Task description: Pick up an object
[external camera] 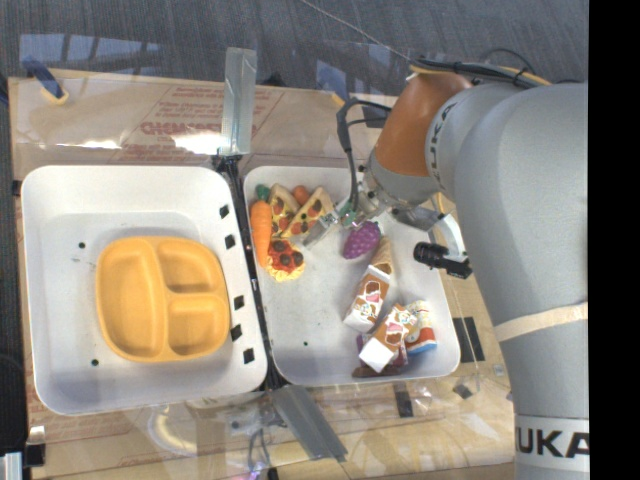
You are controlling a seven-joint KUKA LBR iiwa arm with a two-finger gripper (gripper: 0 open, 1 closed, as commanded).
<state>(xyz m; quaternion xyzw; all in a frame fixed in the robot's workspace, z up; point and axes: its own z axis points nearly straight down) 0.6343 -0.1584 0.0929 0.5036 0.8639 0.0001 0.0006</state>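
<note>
The right bin (318, 313) holds several toy foods. An orange carrot (261, 233) lies along its left wall, with pizza slices (302, 206) beside it and a red and yellow fruit piece (284, 260) below them. A purple grape bunch (360, 239) lies mid-bin next to an ice cream cone (383, 256). Two small printed cartons (367, 300) (405, 330) lie toward the front. My gripper (335, 220) is low in the bin's upper middle, between the pizza slices and the grapes, close to both. Nothing is visibly held.
The left bin (50, 218) holds a yellow divided plate (160, 298). The grey arm with its orange band (410, 133) covers the right bin's upper right corner and right side. A black clip strip (245, 268) runs between the bins.
</note>
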